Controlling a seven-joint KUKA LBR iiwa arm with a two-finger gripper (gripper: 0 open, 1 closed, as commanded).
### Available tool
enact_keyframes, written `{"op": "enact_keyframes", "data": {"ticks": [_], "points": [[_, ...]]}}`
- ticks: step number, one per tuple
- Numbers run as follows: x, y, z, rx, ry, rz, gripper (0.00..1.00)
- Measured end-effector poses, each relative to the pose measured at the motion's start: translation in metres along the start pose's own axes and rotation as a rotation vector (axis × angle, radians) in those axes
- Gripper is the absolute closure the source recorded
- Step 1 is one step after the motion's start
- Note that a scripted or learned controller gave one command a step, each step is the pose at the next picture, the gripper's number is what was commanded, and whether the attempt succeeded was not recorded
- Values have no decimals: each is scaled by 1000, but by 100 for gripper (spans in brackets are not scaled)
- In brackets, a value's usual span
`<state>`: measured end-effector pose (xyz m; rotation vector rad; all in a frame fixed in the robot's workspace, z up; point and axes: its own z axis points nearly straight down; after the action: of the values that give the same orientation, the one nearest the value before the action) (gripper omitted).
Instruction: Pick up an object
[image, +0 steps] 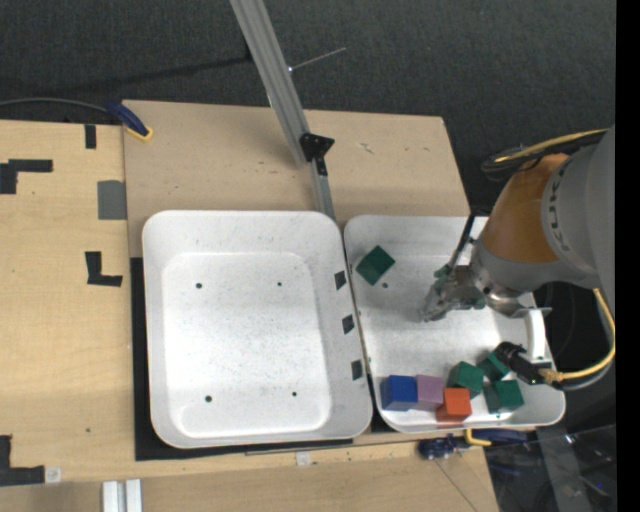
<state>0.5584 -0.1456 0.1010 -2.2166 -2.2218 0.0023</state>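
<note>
Fingers (436, 305) state unclear | over right bin (400, 240) | no legible writing

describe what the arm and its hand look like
The arm is bulky and rounded, with grey casing and a broad orange band above the wrist. A thin dark cable loops over the band. The hand is a small grey metal unit. A yellow cable runs near the base.

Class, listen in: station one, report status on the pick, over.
Gripper low in right bin, nothing seen between its fingers. Green block lies apart, to its left. Other blocks clustered at near edge. Nothing blocking.
</note>
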Motion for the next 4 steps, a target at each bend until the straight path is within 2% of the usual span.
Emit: {"op": "enact_keyframes", "data": {"ticks": [1, 2, 3, 4], "points": [[5, 0, -40, -2, -1, 1, 100], [5, 0, -104, -9, -3, 0, 100], [6, 1, -111, -3, -1, 1, 100], [57, 6, -120, -4, 1, -4, 100]]}}
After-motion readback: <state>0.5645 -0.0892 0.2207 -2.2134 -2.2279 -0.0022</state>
